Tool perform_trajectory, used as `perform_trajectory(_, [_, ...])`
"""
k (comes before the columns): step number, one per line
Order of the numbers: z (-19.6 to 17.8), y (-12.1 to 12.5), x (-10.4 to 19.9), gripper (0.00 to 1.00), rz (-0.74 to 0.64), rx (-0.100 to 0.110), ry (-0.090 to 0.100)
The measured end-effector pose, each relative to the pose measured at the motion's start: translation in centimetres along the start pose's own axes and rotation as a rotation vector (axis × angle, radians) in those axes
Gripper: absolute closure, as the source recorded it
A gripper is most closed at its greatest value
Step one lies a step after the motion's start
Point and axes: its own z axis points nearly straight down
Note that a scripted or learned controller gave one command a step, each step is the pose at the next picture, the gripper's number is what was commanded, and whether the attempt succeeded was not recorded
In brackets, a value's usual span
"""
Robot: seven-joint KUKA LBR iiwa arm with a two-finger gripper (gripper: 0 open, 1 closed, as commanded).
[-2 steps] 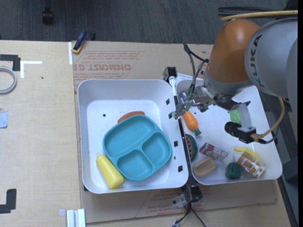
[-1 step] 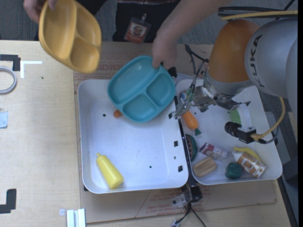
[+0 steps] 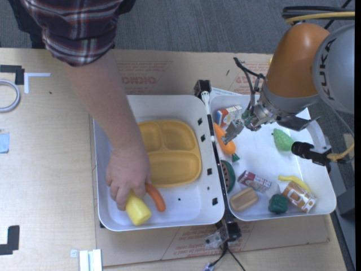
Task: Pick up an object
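I am seeing a person's hand (image 3: pixel 128 176) reaching down into the left bin (image 3: pixel 113 151) from the top left, its arm in a plaid sleeve (image 3: pixel 73 16) crossing over that bin's far corner. The hand is resting on a yellow block (image 3: pixel 137 209) near the bin's front edge, with an orange carrot (image 3: pixel 155 197) lying just beside it. A yellow divided tray (image 3: pixel 170 151) is sitting in the middle of the same bin, and the hand is covering its near left corner.

The arm (image 3: pixel 307 61) is hanging over the right bin (image 3: pixel 321 174), and its bulk is hiding much of that bin's far side. The gripper (image 3: pixel 234 127) is sitting low at the bin's left wall; I am not able to make out how its tips are set, and nothing is visibly caught there. Just beneath it an orange toy (image 3: pixel 225 144) is lying against the wall, partly covered, with a small printed carton (image 3: pixel 223 116) beside it.

Across the rest of the right bin I am counting a green pepper (image 3: pixel 284 140), a dark green round piece (image 3: pixel 228 176) at the divider, a red wrapped packet (image 3: pixel 254 180), a bread roll (image 3: pixel 243 199), a broccoli piece (image 3: pixel 277 204), a banana (image 3: pixel 293 180) and an orange-labelled box (image 3: pixel 299 197).
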Motion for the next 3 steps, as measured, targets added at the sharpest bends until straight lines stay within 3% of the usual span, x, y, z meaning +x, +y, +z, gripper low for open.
perform_trajectory(1, [0.0,0.0,0.0,0.0,0.0,0.0,0.0])
perform_trajectory(2, [0.0,-2.4,3.6,0.0,-0.108,0.0,0.0])
perform_trajectory(3, [0.0,-2.4,3.6,0.0,-0.108,0.0,0.0])
